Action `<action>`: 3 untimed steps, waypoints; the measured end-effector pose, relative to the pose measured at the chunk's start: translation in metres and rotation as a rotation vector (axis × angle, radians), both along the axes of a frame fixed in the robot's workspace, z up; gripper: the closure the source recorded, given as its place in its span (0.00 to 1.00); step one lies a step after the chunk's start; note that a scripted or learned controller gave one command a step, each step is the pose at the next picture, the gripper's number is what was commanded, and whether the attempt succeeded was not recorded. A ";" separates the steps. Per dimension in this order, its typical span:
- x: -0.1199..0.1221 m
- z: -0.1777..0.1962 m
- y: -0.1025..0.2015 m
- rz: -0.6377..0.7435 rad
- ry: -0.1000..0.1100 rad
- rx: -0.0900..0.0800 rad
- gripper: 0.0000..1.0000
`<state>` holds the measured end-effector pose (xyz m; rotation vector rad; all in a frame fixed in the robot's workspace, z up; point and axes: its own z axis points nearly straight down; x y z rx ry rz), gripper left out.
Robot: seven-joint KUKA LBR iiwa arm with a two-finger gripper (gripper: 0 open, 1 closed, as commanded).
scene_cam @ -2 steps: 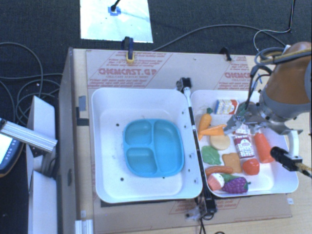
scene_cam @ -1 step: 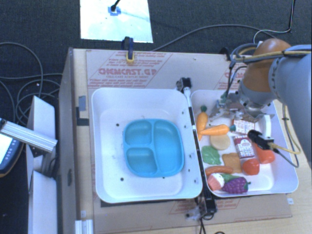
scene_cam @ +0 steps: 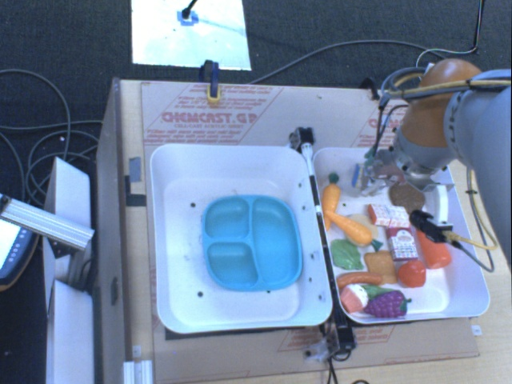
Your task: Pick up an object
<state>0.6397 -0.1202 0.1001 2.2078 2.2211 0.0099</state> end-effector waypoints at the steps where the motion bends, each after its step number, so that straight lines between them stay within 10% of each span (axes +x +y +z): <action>1: 0.000 0.000 0.000 0.000 0.000 0.000 0.00; 2: 0.020 0.053 -0.050 -0.004 0.007 0.000 0.00; 3: -0.054 0.004 0.028 -0.001 0.001 0.002 0.00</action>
